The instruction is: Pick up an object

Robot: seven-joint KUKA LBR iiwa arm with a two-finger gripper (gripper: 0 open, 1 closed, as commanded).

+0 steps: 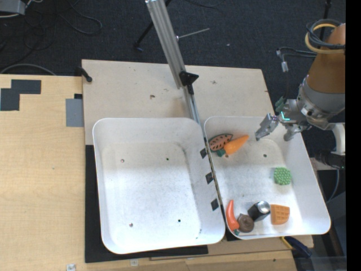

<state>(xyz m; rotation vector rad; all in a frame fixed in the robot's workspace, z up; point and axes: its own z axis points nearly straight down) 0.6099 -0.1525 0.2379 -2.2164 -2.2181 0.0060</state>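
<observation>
1. Camera view puts all the pickable stuff in the right bin (316, 205), nothing between the gripper fingers.
2. Upper left of that bin: a toy carrot (236, 144) lying tilted, its thick end touching a brown oval thing with stripes (219, 140), can't tell what that one is.
3. Mid right of the bin: a small green bumpy ball (282, 176), sitting alone, well apart from the rest.
4. Bottom of the bin is a little cluster: a red chili pepper (230, 214) up against the left wall, a brown round piece (245, 223) just beside it, then a black and silver cylinder (259, 210), then an orange waffle-looking wedge (280, 214).
5. Gripper (278, 127) hangs over the bin's upper right corner, fingers spread apart, holding nothing, well away from the carrot.
6. Grey arm with its orange band (329, 66) comes in from the right edge of the frame.
7. Left bin (107, 151) sits touching the right one along the middle.
8. Silver aluminium rail (168, 38) runs slanted from top centre down to where the bins meet.
</observation>
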